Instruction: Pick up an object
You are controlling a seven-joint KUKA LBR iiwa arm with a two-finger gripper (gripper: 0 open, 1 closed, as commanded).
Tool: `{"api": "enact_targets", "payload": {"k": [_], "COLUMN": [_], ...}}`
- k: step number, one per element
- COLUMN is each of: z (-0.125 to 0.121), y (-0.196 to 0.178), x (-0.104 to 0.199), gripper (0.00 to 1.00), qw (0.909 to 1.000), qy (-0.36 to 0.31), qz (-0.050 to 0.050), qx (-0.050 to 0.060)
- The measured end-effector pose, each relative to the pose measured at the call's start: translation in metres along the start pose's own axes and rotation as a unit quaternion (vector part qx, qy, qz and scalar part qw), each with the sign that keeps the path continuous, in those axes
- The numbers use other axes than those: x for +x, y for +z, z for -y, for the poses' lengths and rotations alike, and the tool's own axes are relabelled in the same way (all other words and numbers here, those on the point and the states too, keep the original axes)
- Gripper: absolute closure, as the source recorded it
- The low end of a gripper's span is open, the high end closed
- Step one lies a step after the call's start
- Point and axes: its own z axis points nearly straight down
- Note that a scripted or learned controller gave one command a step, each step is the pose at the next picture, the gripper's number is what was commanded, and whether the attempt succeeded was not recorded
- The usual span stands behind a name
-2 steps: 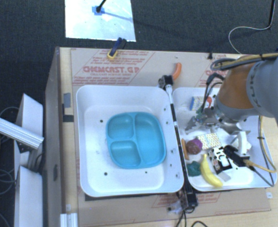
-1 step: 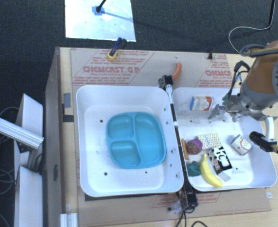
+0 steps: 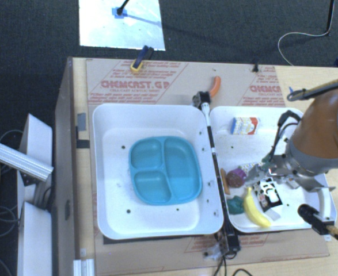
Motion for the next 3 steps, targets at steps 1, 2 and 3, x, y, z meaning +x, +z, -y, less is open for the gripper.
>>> {"api": "enact_targets", "payload": {"k": [1,2,3], "z": [-0.05,-0.078,-0.142], "y": [0.045,0.06,0.06], "x": [-0.042,0.012,-0.009], "gripper": [0.0,0.0,0.0], "qw": [1.0,1.0,1.0], "qy": [0.001,-0.001,-0.001], "qz": [0.001,0.0,0.001], "qx": [-0.003,-0.001,-0.001]}}
